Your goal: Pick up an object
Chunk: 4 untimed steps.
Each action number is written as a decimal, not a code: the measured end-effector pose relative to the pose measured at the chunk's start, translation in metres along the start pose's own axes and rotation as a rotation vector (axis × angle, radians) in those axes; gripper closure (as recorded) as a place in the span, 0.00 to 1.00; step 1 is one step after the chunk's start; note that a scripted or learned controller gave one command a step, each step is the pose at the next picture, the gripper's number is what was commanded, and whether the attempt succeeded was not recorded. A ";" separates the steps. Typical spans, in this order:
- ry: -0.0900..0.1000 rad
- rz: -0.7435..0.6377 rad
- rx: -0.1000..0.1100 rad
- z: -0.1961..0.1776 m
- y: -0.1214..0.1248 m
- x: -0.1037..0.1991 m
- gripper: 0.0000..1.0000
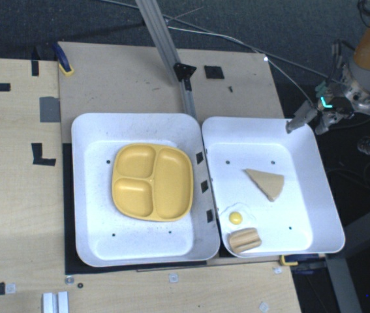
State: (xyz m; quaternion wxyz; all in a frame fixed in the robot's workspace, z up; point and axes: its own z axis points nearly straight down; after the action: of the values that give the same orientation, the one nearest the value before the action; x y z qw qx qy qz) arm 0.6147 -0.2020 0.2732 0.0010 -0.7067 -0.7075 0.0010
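The left bin [87,175] holds a yellow divided plate [152,181] with three compartments — two smaller ones on its left half and one long one on its right — lying flat near the middle of the bin floor. Just right of it, across the shared rims, the right bin [322,194] carries three small things. A fried-egg piece [236,216], white with a round yellow yolk, lies near the bin's lower left, and touching or just below it sits a tan bread roll [244,240], short and rounded, tilted slightly along the bin's front edge. Up and to the right of these, near the middle of the bin floor, lies a tan wedge [267,183] shaped like a triangular slice, its point aimed to the upper left. The gripper [307,119] hangs over the upper right corner of the right bin, at the rim, with the arm's grey wrist and a small green light behind it toward the right. Its two dark fingers stand spread apart with nothing between them. The wedge is the nearest thing to it, lying down and to the left — well apart — while the egg and the roll lie farther off toward the bin's lower left.
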 end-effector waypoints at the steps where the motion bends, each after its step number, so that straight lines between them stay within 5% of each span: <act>1: 0.000 0.000 -0.002 -0.001 0.000 0.000 0.00; 4: 0.000 -0.001 0.003 0.167 0.007 -0.001 0.00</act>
State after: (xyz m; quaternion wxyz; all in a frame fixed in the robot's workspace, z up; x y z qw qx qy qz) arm 0.6215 -0.2027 0.1063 0.0021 -0.7063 -0.7079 0.0023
